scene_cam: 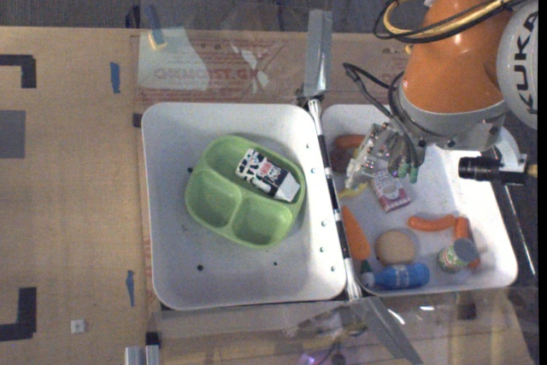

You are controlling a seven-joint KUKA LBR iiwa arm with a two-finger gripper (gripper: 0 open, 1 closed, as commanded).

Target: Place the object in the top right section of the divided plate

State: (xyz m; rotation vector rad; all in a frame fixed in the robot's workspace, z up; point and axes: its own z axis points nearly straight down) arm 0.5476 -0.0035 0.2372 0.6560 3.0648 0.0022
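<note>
A green divided plate [224, 199] lies in the left bin [171, 269]. A black-and-white milk carton [268, 175] rests in the plate's top right section, leaning on the divider. My gripper [382, 156] hangs over the left part of the right bin [500, 256], just right of the wall between the bins. It is well apart from the carton. A small pink-and-white packet [392, 195] lies just below the gripper in the right bin.
The right bin holds a brown item [346, 147] at the top left, an orange carrot [356, 233], a tan round bun [396, 246], a blue bottle [403, 276], an orange sausage [432, 223] and a small colourful can [455, 256]. A metal divider bar [317, 64] stands behind the bins.
</note>
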